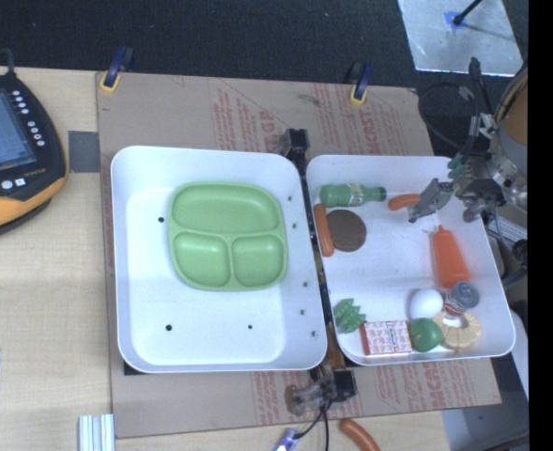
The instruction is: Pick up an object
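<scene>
1. Gripper (450, 205): it hangs over the right bin (379, 266) at roughly the two o'clock part of that bin, fingers spread, nothing between them.
2. Candidate object: the orange bottle (448, 257) lies lengthwise just toward six o'clock from the gripper, apart from its neighbours. It is judged light, rigid and smooth, hence likely slippery; a grasp across its narrow width at mid-length seems safest.
3. Small orange carrot (404, 200): at nine o'clock from the gripper, thin and low, probably hard to pinch.
4. Green bottle (349, 194) and brown disc (345, 230): near the bin's ten o'clock corner, touching or nearly so.
5. Crowded group at five o'clock: white egg (427, 303), green ball (426, 334), red-and-white box (386, 337); round items may roll.
6. Left bin (145, 252): bears a green divided plate (228, 234).
</scene>
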